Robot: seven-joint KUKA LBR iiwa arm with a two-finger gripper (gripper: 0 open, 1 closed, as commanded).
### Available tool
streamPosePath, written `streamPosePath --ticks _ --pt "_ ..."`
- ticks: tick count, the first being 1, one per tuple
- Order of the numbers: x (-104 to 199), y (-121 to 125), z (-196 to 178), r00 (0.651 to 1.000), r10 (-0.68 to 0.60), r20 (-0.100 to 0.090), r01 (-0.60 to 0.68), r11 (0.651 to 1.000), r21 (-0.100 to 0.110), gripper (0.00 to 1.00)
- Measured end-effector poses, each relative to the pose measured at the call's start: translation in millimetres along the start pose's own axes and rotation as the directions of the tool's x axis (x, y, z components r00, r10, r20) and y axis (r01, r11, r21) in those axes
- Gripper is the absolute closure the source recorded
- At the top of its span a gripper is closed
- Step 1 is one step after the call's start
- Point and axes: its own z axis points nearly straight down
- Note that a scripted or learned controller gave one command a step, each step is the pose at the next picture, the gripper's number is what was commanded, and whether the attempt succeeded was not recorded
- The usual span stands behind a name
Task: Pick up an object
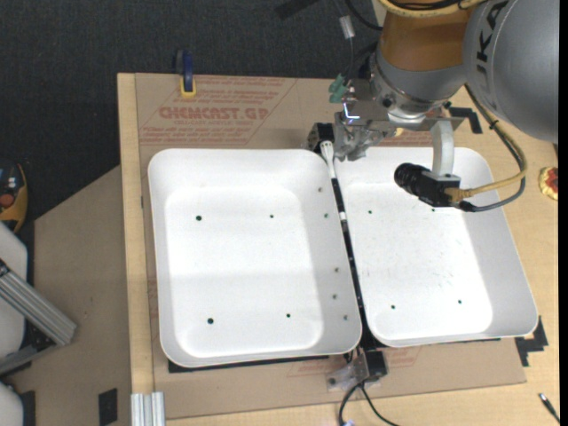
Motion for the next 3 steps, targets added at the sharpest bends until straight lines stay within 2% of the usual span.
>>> streamPosePath --ticks 1,2,3 --pt "16 -18 -18 1.0 -0.001 0.0 0.001 1.0 -0.002 1.0" --pt "-51 -8 -27 1.0 0.006 0.003 -0.006 1.0 -0.006 1.0" --pt "51 -47 31 1.0 -0.01 -0.002 0.01 1.0 0.008 1.0"
